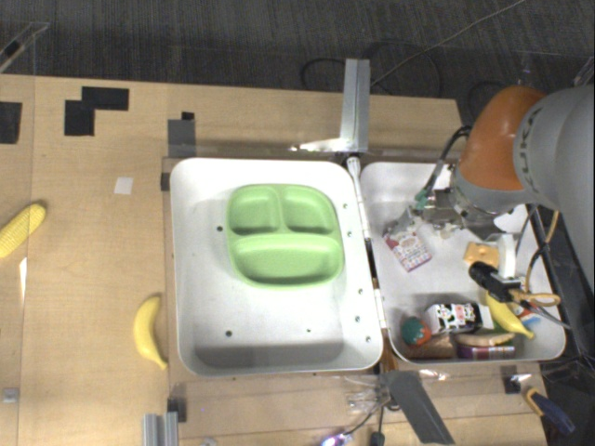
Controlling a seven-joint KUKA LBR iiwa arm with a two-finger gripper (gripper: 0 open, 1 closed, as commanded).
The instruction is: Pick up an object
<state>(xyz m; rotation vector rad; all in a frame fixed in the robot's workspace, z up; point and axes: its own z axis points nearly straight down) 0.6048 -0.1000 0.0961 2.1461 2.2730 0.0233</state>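
The grey arm with its orange band (493, 137) reaches into the right bin (381, 193) from the right. My gripper (420, 217) hangs low over the bin's upper middle, just above and to the right of a small white and pink packet (410, 248) lying flat on the bin floor. The gripper's tip looks close to the packet's upper edge; whether it touches is unclear. Lower in the same bin lie a yellow banana (503, 312), a black and white can (454, 317), a small orange-red item (413, 331), a brown bar (476, 344) and a yellow-orange block (481, 252).
The left bin (191, 277) holds a green divided plate (282, 232). On the bench left of the bins lie a second banana (147, 330) and a yellow corn cob (20, 229). A metal post (356, 100) stands behind the wall between the bins. Cables run along the right.
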